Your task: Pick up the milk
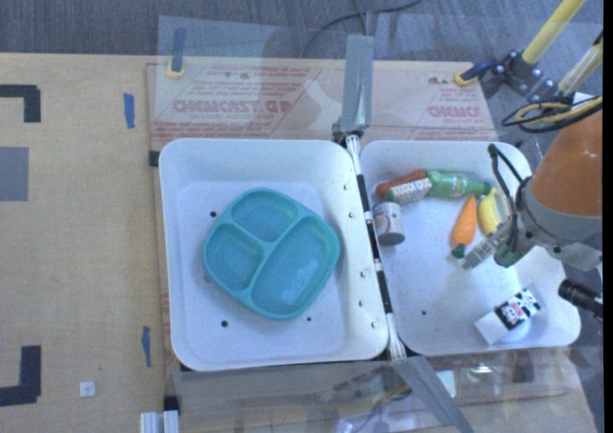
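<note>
Right bin [431, 311] — milk [508, 315] near front-right rim, hand [484, 253] apart.

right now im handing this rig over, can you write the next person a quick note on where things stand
Tool: low in the right bin, beside the carrot; I cannot tell whether it is open or shut, and nothing shows in its grip.
Milk: small white carton with black patches, lying in the right bin's near right corner, apart from the tool.
Other items: green bottle, small can, and a teal divided plate in the left bin.
Done: nothing yet; the milk is not lifted.
Left: move to the milk, grasp it, lift.
</note>
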### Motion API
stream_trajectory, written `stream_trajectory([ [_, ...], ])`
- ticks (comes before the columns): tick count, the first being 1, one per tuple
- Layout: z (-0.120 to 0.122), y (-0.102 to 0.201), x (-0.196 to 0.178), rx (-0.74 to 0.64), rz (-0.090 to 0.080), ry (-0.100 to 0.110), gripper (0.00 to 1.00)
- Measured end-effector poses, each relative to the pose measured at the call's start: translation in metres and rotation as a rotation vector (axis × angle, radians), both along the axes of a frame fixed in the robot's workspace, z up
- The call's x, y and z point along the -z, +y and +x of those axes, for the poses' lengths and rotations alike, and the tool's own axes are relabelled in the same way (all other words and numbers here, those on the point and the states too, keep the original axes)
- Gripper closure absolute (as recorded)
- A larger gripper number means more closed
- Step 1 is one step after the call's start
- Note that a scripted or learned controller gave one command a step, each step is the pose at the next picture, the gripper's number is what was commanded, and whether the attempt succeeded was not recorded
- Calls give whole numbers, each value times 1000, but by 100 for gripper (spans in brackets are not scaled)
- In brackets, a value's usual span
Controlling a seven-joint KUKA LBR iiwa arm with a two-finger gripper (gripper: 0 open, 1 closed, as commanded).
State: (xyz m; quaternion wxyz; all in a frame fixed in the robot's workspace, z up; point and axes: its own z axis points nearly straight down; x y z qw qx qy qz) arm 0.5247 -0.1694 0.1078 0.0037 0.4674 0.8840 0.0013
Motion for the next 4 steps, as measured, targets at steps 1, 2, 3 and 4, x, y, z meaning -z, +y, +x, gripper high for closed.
stream_trajectory([
  [1,33,-26,-223,-340,-4,0,100],
  [2,76,-27,-201,-345,-5,-1,100],
  [3,60,-55,-315,240,-1,0,100],
  [4,106,30,-329,118,0,0,100],
])
